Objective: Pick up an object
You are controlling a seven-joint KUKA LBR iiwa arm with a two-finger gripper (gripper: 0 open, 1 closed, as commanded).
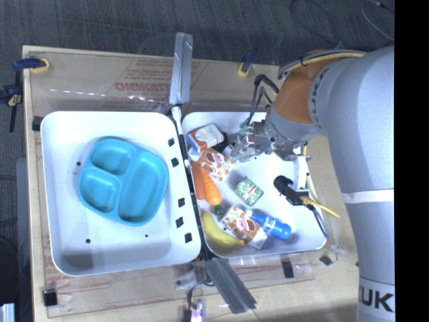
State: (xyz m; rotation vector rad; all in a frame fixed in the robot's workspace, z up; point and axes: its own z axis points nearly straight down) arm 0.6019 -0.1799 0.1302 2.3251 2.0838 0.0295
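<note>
Just gripper (242, 146) (low) over right bin (315, 241)

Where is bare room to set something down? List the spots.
Left bin: bare floor all around the blue tray, widest along its near edge. Right bin: crowded with the carrot, banana and bottle; small gap beside the green box.

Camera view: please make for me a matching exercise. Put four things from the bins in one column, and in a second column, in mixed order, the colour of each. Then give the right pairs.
Things:
1. divided tray
2. carrot
3. banana
4. small carton

Colours:
A. yellow
B. green
C. light blue
D. orange

Right pairs: 1-C, 2-D, 3-A, 4-B.

The divided tray lies in the left bin; the other three lie in the right bin.
</note>
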